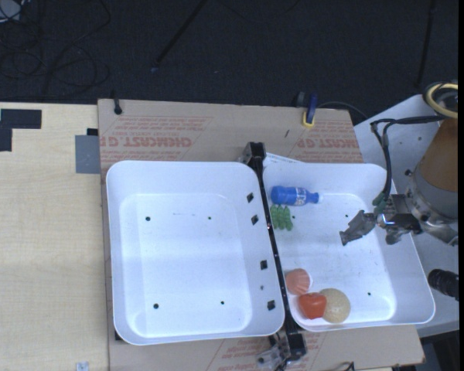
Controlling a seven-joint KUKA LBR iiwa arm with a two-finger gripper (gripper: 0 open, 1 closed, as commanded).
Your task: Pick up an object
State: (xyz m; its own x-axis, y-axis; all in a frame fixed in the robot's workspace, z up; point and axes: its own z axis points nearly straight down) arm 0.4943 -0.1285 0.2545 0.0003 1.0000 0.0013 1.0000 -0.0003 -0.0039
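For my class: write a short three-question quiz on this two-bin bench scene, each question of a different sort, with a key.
1. True or false: the blue bottle lies in the left bin.
2. Multiple choice: which lies nearest the near rim of the right bin? A) green item B) blue bottle C) red item
3. Fill in: the gripper hovers over the ____ bin.

Key: 1 false, it lies in the right bin, by the divider. 2 C, beside the pale round item and the pink item. 3 right.
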